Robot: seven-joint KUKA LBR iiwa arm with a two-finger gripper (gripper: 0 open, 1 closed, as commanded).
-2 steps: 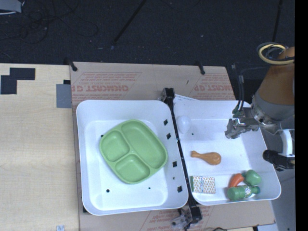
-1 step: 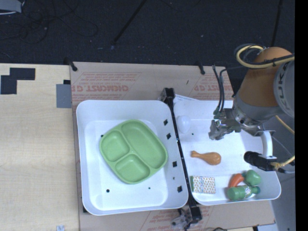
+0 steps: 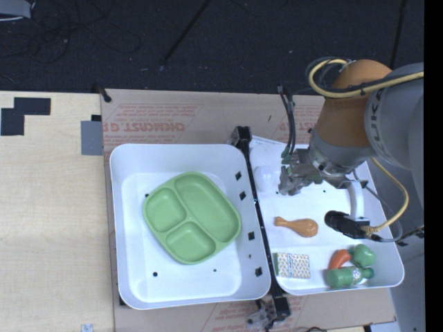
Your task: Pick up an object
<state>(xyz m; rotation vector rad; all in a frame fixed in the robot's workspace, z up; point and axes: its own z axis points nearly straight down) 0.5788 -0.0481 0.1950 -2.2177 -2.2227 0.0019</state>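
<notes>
Grey arm (image 3: 405,116) in from the right, orange-banded wrist (image 3: 346,120) angled down and leftward.

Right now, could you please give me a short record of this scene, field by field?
left bin: holds a green three-compartment plate, lying flat
right bin: holds four small items
middle of right bin: toy drumstick
near edge: patterned square packet
near right corner: orange toy, round green toy and long green toy, bunched together
gripper: over the far left part of the right bin, apart from the drumstick
held object: none seen
</notes>
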